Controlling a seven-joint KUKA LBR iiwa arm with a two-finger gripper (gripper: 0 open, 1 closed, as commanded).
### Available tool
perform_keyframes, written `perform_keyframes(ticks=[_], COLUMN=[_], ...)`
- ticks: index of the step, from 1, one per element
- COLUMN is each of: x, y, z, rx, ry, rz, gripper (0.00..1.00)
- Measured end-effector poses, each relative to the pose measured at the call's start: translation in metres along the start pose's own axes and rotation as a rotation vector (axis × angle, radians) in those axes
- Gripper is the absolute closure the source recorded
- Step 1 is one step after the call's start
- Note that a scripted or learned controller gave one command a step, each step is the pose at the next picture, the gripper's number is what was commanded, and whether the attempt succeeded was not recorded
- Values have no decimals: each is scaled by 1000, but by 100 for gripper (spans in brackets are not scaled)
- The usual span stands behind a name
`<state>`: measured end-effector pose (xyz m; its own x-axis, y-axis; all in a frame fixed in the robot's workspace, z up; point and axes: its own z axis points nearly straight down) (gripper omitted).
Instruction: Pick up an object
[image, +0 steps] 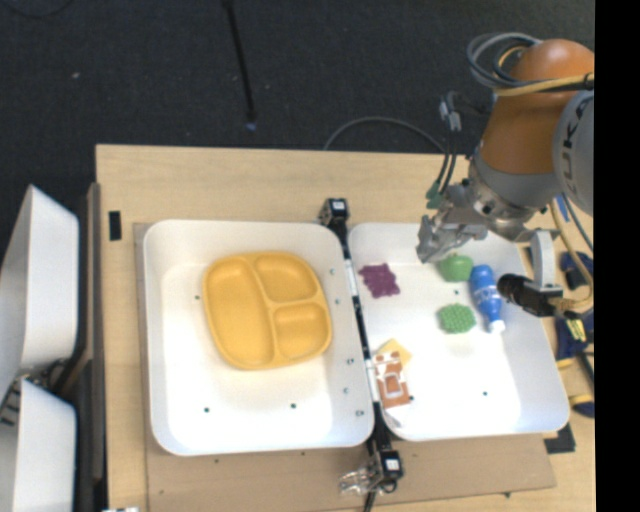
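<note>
We see the gripper (440, 243) low over the far part of the right bin (520, 395), near that bin's far edge and just left of a small green object (457, 267) that sits directly at its tip. Whether the two touch, we cannot tell, and we cannot make out how the gripper stands or whether it has hold of anything. The grey arm with its orange band (530, 105) comes down from the bench's far right corner.

Close around the green object lie the other candidates. A blue bottle (485, 295) with a white cap end rests just to its right, slanting toward the near edge. A second, textured green piece (456, 319) lies nearer to us, just beside the bottle. A purple piece (379, 280) sits to the left, toward the divide between the bins. Against the right bin's left wall, near its near edge, we find an orange and white package (392, 373).

The left bin (170, 400) carries a yellow divided tray (267, 307), lying at a slant in its middle, well apart from the gripper.
</note>
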<state>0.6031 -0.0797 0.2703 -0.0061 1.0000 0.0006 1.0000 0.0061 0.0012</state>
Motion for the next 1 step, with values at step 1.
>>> perform_keyframes(ticks=[1], x=[44], y=[-10], z=[-2], rx=[0], ry=[1], rz=[-1], gripper=[100])
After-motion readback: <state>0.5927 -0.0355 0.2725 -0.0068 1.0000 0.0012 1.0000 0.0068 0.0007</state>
